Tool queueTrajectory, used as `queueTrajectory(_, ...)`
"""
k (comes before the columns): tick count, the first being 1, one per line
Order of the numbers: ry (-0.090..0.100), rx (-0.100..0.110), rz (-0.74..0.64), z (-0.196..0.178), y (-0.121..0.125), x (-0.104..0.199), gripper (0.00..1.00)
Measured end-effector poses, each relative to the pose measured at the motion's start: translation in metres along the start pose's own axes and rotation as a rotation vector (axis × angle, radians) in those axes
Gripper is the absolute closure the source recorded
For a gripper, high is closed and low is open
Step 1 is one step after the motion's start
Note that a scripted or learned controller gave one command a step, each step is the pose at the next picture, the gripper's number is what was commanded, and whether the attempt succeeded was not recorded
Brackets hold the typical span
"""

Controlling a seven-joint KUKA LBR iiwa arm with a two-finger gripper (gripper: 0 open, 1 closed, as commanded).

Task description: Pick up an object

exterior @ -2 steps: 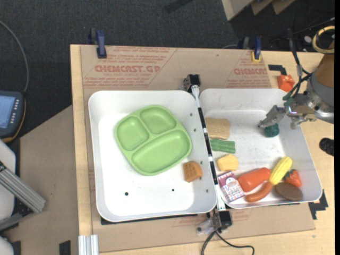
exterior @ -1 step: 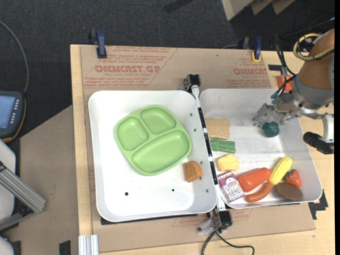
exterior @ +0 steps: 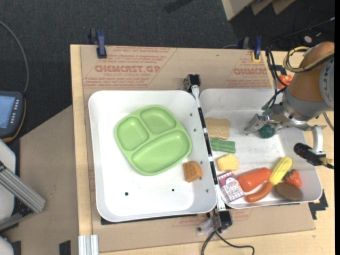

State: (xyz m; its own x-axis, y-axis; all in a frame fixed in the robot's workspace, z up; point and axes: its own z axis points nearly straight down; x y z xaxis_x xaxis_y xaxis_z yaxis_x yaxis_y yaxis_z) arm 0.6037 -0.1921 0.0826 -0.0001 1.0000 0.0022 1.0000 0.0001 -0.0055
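My gripper [exterior: 261, 126] hangs low over the back of the right bin [exterior: 239, 97], reaching in from the right on the grey arm [exterior: 311, 97]. A small teal thing [exterior: 267, 132] lies right at its tip; whether it is gripped I cannot tell. To the left of the gripper are a tan bread slice [exterior: 218, 127], a green piece [exterior: 222, 145] and a yellow wedge [exterior: 228, 162]. Along the bin's front lie a red pepper [exterior: 254, 178], a sausage [exterior: 257, 193], a corn cob [exterior: 281, 169], a strawberry [exterior: 295, 179], a brown patty [exterior: 289, 191] and a small printed box [exterior: 230, 187].
The left bin [exterior: 106, 158] holds a green divided plate [exterior: 153, 139] and a brown pastry [exterior: 193, 170] near the wall between the bins. Blue clamps [exterior: 99, 42] pin the board's back edge. A black cable part [exterior: 311, 154] sticks out by the right bin's rim.
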Motion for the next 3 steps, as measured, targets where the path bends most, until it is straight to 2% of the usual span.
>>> queueTrajectory(1, -0.003, -0.008, 0.000, -0.013, 0.002, -0.001, 1.00)
queueTrajectory(2, 0.002, 0.000, -0.002, -0.047, -0.056, 0.063, 1.00)
queueTrajectory(3, 0.000, -0.015, -0.010, -0.105, -0.032, 0.143, 1.00)
